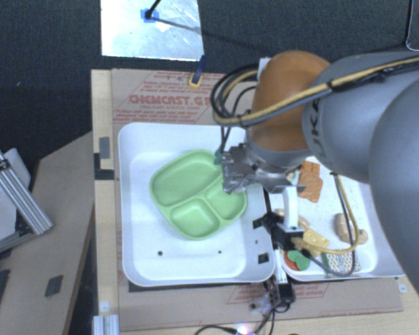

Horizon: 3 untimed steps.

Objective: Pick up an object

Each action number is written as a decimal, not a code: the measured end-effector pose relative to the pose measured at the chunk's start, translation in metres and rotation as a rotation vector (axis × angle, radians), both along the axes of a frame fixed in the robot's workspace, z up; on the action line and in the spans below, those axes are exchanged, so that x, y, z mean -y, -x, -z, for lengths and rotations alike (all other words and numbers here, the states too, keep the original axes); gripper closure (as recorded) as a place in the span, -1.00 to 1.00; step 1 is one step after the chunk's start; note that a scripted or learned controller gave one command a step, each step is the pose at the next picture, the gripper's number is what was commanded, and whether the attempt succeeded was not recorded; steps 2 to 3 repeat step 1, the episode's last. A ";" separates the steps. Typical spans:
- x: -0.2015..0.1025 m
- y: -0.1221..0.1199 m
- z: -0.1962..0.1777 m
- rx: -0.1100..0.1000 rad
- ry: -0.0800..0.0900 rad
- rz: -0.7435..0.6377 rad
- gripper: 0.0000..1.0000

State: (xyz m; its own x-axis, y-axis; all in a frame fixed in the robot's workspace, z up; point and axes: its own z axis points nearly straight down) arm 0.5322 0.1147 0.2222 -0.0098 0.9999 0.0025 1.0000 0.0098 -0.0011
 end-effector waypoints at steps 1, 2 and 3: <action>0.012 -0.010 -0.005 0.003 0.002 0.009 1.00; 0.012 -0.010 -0.005 0.003 0.002 0.009 1.00; 0.012 -0.010 -0.005 0.003 0.002 0.009 1.00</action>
